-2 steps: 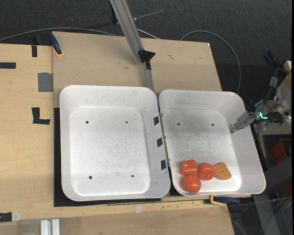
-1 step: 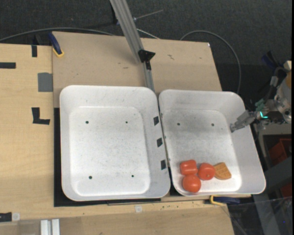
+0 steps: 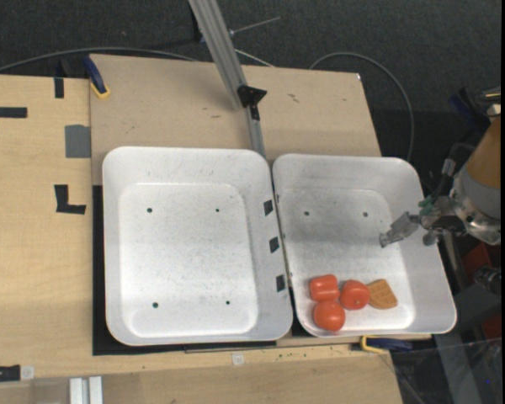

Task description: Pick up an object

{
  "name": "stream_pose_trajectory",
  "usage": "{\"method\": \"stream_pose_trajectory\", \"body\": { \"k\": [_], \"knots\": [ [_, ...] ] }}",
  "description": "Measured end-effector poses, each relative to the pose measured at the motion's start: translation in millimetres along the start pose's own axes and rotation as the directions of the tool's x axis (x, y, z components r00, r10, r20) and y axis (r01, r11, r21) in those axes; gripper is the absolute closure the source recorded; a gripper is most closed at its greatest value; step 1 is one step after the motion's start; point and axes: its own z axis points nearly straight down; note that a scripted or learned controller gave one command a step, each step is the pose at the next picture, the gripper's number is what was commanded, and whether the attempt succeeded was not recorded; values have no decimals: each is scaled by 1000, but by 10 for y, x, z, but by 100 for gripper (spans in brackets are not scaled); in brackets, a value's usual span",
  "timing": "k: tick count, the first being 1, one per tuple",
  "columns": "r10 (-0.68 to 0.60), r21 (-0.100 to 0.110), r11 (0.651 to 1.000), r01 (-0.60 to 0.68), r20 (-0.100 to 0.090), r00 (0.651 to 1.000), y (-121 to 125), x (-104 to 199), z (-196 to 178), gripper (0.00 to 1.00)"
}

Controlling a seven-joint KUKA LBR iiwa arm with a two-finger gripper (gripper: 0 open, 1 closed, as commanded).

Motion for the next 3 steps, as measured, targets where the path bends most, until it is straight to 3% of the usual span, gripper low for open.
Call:
{"method": "stream_pose_trajectory", "body": {
  "k": [2,3],
  "knots": [
    [-1,1,1000,1,0,1000,-107,52,1027,0],
    [-1,-3,1000,1,0,1000,-95,52,898,100]
  ]
}}
